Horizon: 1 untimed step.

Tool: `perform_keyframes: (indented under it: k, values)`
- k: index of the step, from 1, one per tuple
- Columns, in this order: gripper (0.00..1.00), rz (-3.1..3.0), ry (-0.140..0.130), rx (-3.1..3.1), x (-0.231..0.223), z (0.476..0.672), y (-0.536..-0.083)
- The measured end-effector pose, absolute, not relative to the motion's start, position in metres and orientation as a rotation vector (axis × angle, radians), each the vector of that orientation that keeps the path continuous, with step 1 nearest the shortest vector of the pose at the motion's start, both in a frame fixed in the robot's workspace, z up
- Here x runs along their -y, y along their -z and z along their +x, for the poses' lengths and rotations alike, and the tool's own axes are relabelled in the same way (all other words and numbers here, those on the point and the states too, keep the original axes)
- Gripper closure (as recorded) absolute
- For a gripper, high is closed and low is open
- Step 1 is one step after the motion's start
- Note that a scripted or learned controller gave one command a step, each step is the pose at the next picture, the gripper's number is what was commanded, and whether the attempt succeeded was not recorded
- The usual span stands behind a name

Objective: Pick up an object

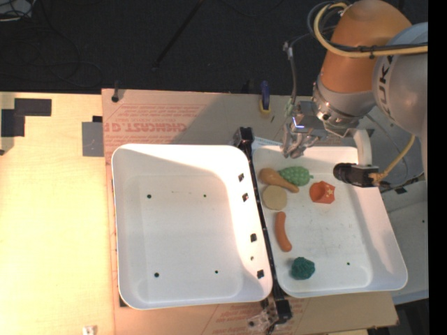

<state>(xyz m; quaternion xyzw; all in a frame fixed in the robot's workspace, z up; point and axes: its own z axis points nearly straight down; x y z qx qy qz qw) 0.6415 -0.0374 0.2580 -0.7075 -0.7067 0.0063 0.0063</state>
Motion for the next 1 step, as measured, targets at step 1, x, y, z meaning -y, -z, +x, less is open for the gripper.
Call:
perform_keyframes:
  k: [1]
  values:
    - [1.0,-2.232,-0.001,2.218,0.1258,0.6283,-0.3361]
